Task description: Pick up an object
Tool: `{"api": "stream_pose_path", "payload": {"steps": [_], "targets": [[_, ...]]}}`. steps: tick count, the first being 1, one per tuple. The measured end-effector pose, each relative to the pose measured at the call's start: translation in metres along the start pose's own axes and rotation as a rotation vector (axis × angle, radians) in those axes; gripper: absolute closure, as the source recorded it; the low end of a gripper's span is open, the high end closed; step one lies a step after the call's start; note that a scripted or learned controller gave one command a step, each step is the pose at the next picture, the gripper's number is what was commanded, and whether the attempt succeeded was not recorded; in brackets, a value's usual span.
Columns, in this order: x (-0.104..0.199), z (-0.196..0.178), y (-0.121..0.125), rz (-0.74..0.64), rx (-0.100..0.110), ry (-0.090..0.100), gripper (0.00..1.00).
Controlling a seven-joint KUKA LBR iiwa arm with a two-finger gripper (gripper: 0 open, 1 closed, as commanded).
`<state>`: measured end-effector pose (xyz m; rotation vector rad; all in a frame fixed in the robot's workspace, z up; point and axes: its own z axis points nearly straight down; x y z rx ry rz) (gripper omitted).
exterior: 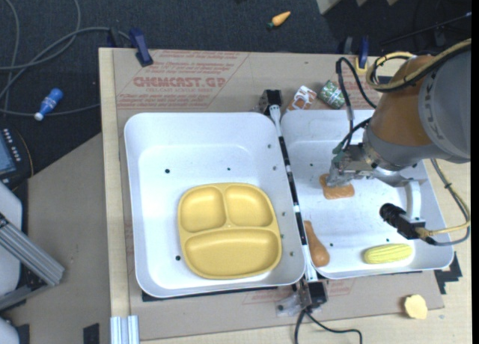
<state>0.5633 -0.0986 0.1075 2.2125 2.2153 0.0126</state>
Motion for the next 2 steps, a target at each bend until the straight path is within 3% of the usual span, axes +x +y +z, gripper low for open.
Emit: {"api": "stream_pose_path", "payload": {"steps": [1, 2], "targets": [[0.0, 0.001, 0.0, 0.0, 0.001, 0.0, 0.0], [-0.022, 0.025, 0.022, 0.001, 0.011, 0.001, 0.0]]}}
